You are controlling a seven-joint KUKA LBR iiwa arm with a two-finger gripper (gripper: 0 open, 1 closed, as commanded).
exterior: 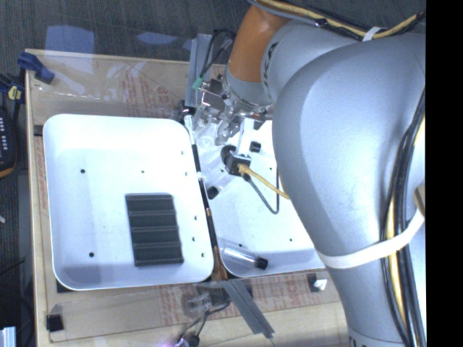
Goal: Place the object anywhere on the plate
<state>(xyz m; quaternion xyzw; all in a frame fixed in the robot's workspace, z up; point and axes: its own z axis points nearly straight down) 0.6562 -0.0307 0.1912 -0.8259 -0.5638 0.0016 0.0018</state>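
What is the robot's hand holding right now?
It cannot be told. The gripper hangs at the right bin's top-left corner, too cluttered to see anything in it. A marker-like tube lies apart.

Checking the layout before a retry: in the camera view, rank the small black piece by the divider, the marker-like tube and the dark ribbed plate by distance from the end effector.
From the end effector:
1. Small black piece, right bin, beside the divider.
2. Dark ribbed plate, left bin.
3. Marker-like tube, right bin's near edge.

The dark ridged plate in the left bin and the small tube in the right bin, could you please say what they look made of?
The ridged plate looks like matte dark plastic or rubber: dull, with moulded ribs. The tube looks like clear glossy plastic or glass with a black cap, though it is too small to be sure.
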